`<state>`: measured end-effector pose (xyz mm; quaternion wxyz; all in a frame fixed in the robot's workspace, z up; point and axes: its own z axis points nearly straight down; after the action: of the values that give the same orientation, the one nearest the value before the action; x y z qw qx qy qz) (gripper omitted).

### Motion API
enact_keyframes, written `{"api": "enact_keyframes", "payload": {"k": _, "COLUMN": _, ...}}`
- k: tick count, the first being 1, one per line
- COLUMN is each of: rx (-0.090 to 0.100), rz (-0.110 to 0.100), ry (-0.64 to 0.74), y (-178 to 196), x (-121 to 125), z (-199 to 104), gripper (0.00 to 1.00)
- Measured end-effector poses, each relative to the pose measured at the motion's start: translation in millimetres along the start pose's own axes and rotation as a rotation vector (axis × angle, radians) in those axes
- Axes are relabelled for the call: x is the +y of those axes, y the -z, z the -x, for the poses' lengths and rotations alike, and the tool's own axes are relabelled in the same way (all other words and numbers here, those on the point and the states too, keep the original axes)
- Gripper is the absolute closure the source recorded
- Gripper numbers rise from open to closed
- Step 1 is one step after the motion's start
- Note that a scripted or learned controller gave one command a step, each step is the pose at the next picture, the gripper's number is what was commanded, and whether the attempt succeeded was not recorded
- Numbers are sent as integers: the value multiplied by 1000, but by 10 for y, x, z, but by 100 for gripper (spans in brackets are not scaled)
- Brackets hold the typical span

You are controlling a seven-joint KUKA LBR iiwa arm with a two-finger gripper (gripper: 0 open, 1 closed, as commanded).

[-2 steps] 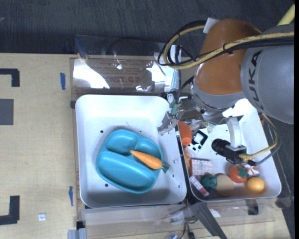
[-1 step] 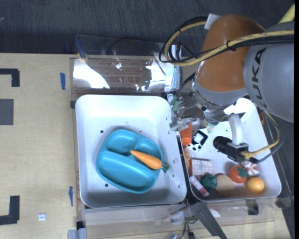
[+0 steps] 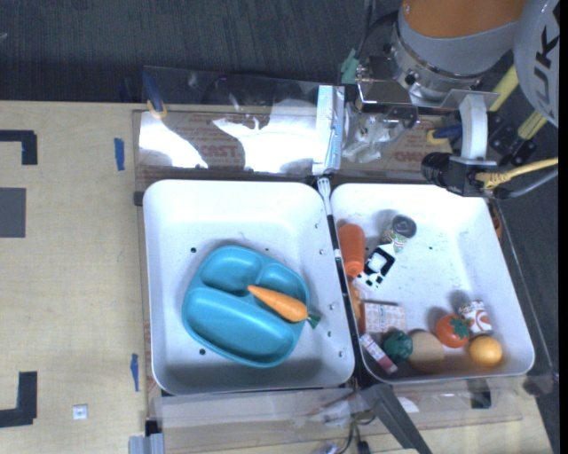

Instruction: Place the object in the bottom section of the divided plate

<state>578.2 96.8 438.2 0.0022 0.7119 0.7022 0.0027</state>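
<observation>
Far below the tool (image 3: 380,106), whose grip state I cannot tell, the carrot (image 3: 279,302) lies across the divided plate (image 3: 222,324).

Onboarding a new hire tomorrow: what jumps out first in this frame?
The bright blue divided plate in the left bin, with an orange toy carrot lying across its right side. Next, the cluster of small toy foods in the right bin, bunched along its near edge, a tomato and an orange among them. The arm's orange band sits at top right, above the right bin's far edge.
</observation>
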Motion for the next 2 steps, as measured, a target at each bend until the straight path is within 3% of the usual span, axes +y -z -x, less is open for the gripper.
{"api": "enact_keyframes", "payload": {"k": 1, "rx": -3, "rz": -10, "ry": -54, "y": -64, "x": 881, "z": -142, "gripper": 100}}
{"api": "enact_keyframes", "payload": {"k": 2, "rx": -3, "rz": -4, "ry": -623, "y": -44, "x": 874, "z": -637, "gripper": 100}}
